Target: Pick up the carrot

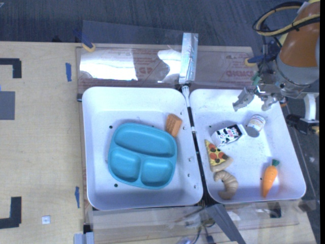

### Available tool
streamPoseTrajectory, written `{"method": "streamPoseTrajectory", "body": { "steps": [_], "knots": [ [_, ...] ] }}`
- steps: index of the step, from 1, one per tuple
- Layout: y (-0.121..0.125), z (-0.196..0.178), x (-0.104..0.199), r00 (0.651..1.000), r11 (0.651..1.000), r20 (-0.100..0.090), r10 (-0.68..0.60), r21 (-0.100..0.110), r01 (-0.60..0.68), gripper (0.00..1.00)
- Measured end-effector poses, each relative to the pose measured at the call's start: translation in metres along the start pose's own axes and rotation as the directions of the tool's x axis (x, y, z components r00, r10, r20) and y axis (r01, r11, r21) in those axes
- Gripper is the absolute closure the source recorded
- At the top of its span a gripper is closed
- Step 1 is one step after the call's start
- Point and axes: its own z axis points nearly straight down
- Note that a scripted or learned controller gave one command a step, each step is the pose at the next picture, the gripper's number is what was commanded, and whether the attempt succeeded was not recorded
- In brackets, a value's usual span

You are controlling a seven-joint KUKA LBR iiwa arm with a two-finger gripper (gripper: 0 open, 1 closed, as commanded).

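I had the hand (255, 99) hanging over the far edge of the right bin (292, 151), fingers spread apart and clamped on nothing. The carrot (269, 177) lay well below the hand, near the bin's near right corner, past a small tin (255, 124).

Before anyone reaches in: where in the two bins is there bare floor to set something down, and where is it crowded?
Left bin: bare floor along its far wall and left side, around the blue tray; the orange block crowds the tray's right corner. Right bin: bare middle between the cow toy and carrot. Its left side is crowded: pizza slice, croissant.
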Motion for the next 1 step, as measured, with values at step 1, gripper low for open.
{"method": "streamPoseTrajectory", "body": {
  "steps": [1],
  "knots": [
    [-0.0752, 0.0453, -0.0254, 1.000, 1.000, 0.002, -0.013, 0.002, 0.013, 0.00]
  ]
}}
